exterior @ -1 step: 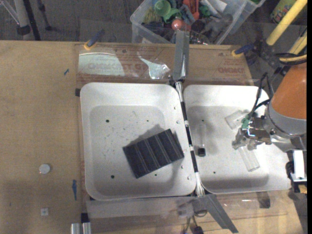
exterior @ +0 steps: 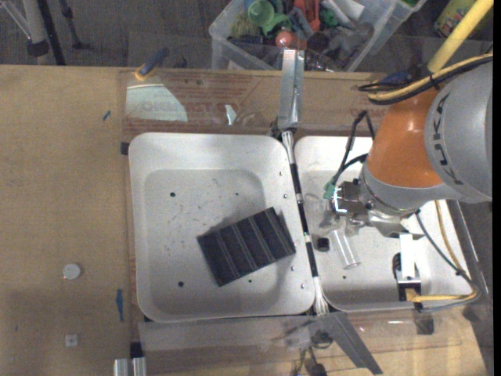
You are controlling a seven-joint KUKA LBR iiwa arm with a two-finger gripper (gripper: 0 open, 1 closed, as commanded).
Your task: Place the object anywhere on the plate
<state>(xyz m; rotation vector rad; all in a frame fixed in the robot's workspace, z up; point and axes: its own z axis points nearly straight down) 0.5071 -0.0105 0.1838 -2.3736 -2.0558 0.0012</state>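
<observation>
From the camera view above the bench, you see a dark, ribbed rectangular plate [exterior: 246, 246] lying flat on the floor of the left shallow white bin [exterior: 156, 171], towards that bin's lower right part. Its long axis runs on a slant, from lower left up to upper right, and the ribs run across its short side. Its upper right corner comes close to the divider between the two bins.

The grey arm with the orange band [exterior: 415, 143] reaches over the right shallow white bin [exterior: 368, 292], well apart from the plate. Below its wrist you see the gripper [exterior: 342, 233], hanging just above the right bin's floor, near the divider. You cannot tell how far its fingers are parted, nor whether anything sits between them; a small pale cylindrical piece shows there, but its nature is unclear.

The bins rest on a light brown wooden bench [exterior: 55, 171]. Beyond the bench, behind the left bin, stands a clear plastic tub of coloured toys [exterior: 313, 14].
</observation>
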